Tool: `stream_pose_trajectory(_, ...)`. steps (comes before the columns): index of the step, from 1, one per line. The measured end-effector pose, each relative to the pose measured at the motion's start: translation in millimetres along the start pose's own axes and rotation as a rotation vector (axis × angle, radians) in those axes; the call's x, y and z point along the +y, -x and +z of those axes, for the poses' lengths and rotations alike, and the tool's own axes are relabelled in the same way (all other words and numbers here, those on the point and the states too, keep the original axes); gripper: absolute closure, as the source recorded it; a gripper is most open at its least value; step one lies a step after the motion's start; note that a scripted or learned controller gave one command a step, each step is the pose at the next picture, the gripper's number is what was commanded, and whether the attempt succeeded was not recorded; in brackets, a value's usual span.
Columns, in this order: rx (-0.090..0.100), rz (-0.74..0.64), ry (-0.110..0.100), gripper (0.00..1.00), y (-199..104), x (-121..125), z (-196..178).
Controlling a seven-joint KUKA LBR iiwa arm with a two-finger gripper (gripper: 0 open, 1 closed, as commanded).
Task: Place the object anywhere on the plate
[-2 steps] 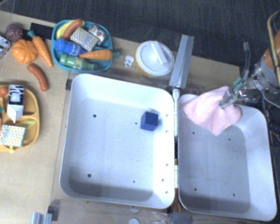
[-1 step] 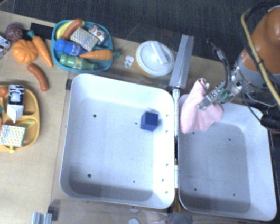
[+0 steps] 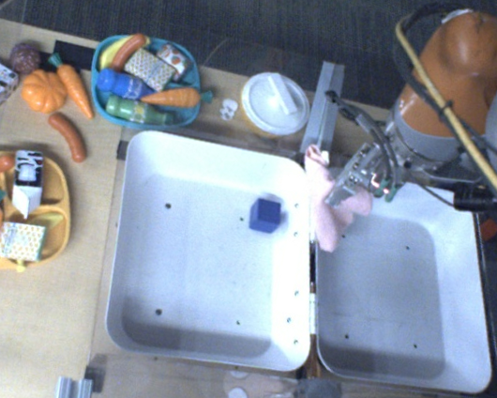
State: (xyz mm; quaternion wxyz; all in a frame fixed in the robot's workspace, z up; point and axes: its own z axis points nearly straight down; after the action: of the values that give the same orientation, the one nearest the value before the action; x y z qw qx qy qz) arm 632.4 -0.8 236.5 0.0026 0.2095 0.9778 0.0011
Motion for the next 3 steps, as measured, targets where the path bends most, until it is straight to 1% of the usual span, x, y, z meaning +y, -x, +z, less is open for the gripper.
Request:
stream_pose_trajectory(1,0.000,-0.399,0.001,1.00,-36,41,-8)
stream_pose_trajectory(2,0.002,-0.424,0.001,1.00,-77,82,1)
stream_pose_trajectory(3,0.000,-0.424,0.002,1.00,-99,124,8)
